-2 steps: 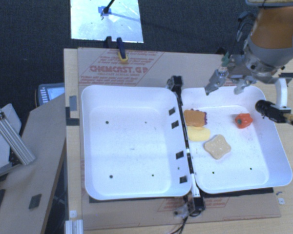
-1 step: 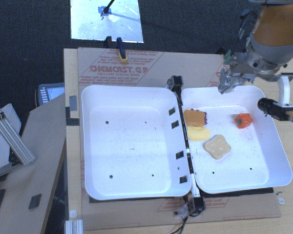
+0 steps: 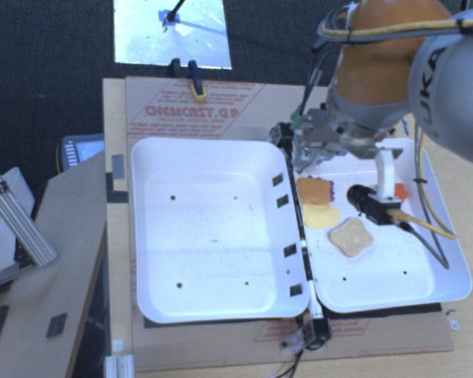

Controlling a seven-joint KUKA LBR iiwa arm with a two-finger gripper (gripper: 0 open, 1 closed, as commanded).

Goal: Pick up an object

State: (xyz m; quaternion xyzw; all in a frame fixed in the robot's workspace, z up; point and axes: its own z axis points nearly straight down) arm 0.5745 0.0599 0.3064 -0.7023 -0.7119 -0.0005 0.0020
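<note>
My claw (image 3: 315, 152) hung at twelve o'clock of the orange block (image 3: 315, 190); I couldn't tell its opening. Best I centred squarely over it before descending.

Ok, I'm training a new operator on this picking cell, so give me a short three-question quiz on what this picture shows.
1. True or false: the toast-shaped piece lies in the right bin.
2. Multiple choice: from which side of the camera view does the arm reach in? A) left B) right C) bottom
3. Fill in: the yellow flat piece lies right next to the ____-coloured block, between it and the toast-shaped piece.

Key: 1 true; 2 B; 3 orange. The left bin has only small dark dots on its floor. The gripper sits over the right bin's far-left corner; its finger state cannot be judged from here.
</note>
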